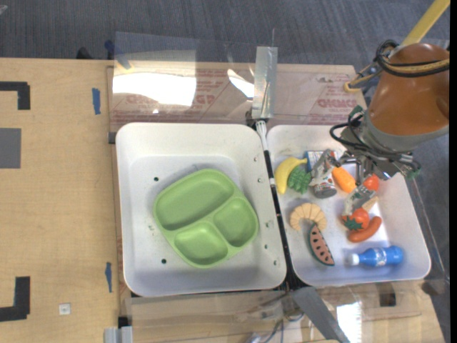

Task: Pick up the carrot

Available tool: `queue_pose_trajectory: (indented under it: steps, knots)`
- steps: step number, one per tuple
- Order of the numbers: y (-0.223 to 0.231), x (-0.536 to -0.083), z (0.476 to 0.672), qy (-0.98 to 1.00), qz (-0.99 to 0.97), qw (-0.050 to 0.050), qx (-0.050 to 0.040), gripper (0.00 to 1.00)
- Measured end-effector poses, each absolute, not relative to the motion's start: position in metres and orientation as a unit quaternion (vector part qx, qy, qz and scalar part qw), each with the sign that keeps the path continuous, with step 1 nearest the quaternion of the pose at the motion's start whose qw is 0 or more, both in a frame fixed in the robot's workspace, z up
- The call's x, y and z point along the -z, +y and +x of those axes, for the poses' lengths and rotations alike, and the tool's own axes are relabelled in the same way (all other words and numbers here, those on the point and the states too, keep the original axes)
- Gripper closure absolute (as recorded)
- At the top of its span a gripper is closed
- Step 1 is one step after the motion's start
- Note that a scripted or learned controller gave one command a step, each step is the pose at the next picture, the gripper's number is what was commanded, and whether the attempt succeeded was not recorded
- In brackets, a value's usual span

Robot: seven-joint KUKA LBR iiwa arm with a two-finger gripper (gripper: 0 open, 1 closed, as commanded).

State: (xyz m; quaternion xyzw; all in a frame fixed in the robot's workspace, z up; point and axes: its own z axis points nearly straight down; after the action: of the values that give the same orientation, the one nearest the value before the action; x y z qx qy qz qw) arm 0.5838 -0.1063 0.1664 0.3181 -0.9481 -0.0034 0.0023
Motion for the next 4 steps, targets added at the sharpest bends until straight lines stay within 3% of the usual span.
queue_pose_trajectory:
  steps: [1, 2, 3, 4]
  knots:
    - [-0.149, -0.096, 0.611, -0.96, 0.282, -0.004, -0.0002, 0.0]
    - [-0.195, -0.09, 0.592, -0.992, 0.128, -0.005, -0.0001, 0.0]
    - [-0.193, -0.104, 0.597, -0.992, 0.129, -0.014, -0.0016, 1.0]
    - [-0.193, -0.103, 0.597, -0.992, 0.129, -0.013, -0.0013, 0.0]
